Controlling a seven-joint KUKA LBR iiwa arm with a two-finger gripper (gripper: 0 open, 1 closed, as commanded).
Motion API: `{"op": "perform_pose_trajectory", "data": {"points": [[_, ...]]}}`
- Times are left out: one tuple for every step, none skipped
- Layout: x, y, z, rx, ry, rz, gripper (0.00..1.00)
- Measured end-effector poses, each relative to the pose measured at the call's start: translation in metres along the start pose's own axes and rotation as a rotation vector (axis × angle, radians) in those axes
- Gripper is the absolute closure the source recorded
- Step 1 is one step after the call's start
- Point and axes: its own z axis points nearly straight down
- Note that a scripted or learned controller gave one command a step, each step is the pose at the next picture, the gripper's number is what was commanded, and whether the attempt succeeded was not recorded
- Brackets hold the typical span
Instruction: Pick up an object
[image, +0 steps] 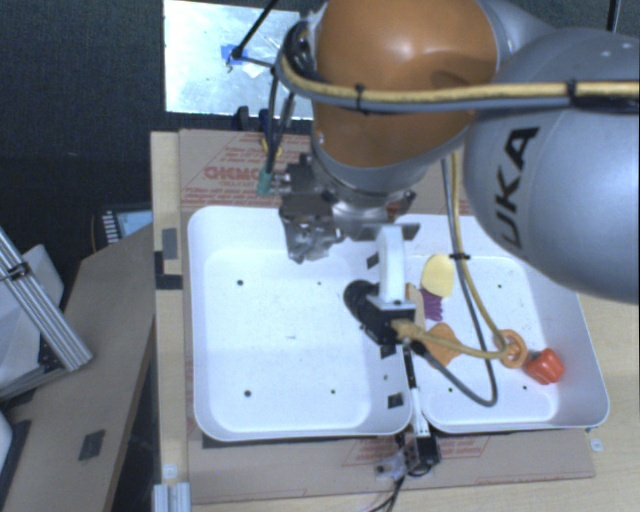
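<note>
Red-orange rounded plastic piece (543, 367) lies near the front right corner of the view's right shallow white bin (572, 325), close to an orange ring (521, 358), with a yellow oval piece (437, 272) and a purple scrap (435, 305) farther back. The grey metal gripper (306, 245) hangs over the far right part of the left white bin (250, 405); whether it is wide or narrow cannot be told.

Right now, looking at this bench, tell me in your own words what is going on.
A grey and orange robot arm reaches in from the right. Its gripper hangs over the far side of the left bin. The small things lie apart from it in the right bin: a yellow piece, a purple piece and an orange-red object near the front corner. No pick-up is visible yet.
</note>
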Motion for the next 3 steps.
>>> {"op": "perform_pose_trajectory", "data": {"points": [[0.01, -0.022, 0.124, -0.001, -0.001, 0.011, 1.0], [-0.055, -0.023, 0.083, -0.017, 0.002, 0.018, 1.0], [-0.207, -0.026, 0.001, -0.025, -0.001, 0.028, 1.0]]}}
